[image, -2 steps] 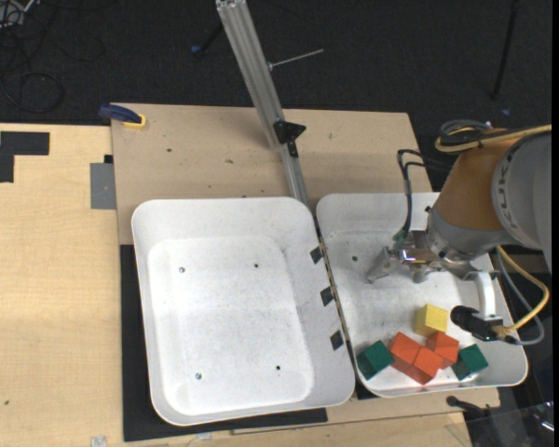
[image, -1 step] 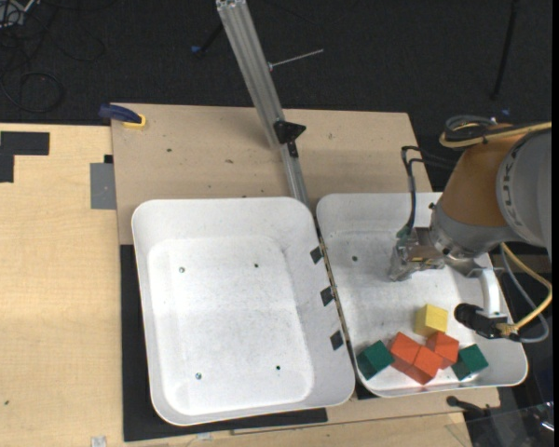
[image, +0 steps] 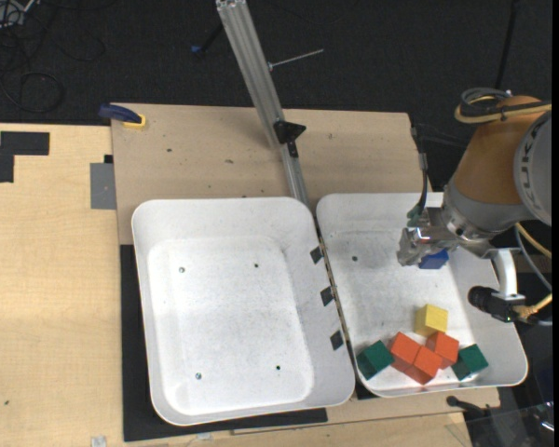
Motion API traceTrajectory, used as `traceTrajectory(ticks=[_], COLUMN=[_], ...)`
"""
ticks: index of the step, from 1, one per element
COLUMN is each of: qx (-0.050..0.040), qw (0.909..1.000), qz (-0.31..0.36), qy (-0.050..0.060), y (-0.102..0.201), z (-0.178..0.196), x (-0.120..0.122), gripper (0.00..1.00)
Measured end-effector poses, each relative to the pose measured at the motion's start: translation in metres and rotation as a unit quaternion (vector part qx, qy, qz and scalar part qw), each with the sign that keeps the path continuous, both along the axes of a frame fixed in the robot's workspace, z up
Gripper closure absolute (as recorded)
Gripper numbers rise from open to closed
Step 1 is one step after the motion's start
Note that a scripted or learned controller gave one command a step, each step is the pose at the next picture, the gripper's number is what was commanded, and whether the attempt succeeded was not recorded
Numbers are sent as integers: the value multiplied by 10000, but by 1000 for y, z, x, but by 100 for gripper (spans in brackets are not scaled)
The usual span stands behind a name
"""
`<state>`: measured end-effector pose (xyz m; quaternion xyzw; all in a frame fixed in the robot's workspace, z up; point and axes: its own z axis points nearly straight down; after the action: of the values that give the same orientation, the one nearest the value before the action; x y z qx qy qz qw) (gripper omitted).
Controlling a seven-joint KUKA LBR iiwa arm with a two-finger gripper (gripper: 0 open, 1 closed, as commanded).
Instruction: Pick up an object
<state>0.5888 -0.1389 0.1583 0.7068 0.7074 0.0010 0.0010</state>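
The left bin (image: pixel 225 305) is being left bare. In the right bin (image: pixel 373 231), a cluster of blocks is lying near the front edge: a green block (image: pixel 374 358), orange blocks (image: pixel 417 355), a yellow block (image: pixel 435 318) and a second green block (image: pixel 470 360). Further back, a blue block (image: pixel 434 260) is being approached by the gripper (image: pixel 415 248), just beside it. The jaw state cannot be told. A grasp attempt is judged underway; closing squarely on the block is being called for next.

Blocks (image: pixel 421 347) crowd the right bin's (image: pixel 373 222) near corner.
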Motion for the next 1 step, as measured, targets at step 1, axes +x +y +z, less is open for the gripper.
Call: traceTrajectory(ticks=[1], qx=[-2], qw=[10000], qz=[-5], qy=[5], y=[-5], z=[43], x=[-1], gripper=[100])
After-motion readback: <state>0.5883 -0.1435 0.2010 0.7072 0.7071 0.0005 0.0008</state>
